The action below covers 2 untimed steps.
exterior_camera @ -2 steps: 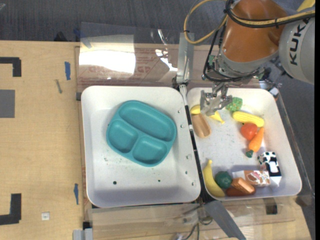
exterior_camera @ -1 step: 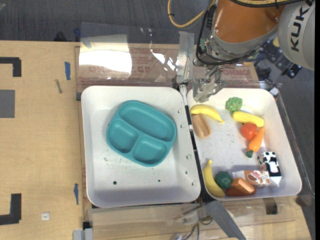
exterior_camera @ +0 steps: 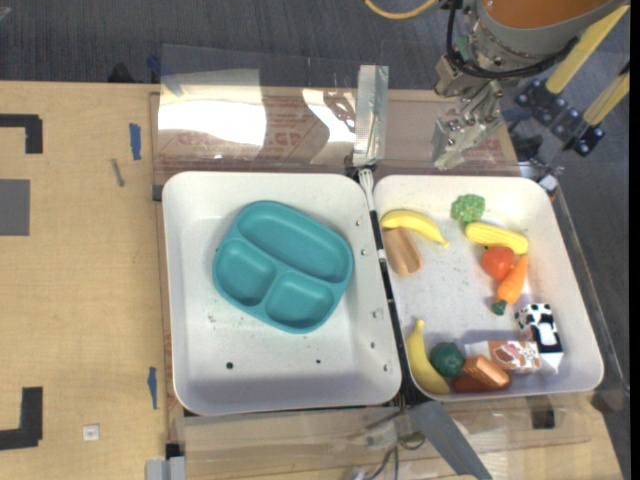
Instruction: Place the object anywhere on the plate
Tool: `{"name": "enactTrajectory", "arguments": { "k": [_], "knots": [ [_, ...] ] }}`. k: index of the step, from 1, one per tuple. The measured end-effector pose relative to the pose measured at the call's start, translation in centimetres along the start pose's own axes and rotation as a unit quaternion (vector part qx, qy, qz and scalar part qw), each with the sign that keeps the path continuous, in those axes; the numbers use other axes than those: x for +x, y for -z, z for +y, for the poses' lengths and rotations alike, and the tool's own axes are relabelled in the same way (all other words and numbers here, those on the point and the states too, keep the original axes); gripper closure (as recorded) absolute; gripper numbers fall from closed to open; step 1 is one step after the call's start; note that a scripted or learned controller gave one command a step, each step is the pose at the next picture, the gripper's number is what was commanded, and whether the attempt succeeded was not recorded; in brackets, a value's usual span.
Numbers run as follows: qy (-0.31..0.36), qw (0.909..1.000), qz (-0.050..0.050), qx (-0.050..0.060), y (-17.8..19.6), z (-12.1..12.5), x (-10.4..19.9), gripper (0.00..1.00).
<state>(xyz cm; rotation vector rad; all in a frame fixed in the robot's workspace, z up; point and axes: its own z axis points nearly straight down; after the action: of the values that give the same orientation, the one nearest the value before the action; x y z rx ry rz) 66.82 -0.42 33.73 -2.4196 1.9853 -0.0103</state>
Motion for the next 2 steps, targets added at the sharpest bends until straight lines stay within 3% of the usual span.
{"name": "enactTrajectory", "arguments": {
  "k": [1, 2],
  "knots": [
    [-0.014, 0.9999, 0.000, -0.007, -5.5, 9.2, 2.4, 1.00],
    [0.117, 0.9930, -0.003, -0.009, -15.4, 4.9, -0.2, 1.00]
  ]
}}
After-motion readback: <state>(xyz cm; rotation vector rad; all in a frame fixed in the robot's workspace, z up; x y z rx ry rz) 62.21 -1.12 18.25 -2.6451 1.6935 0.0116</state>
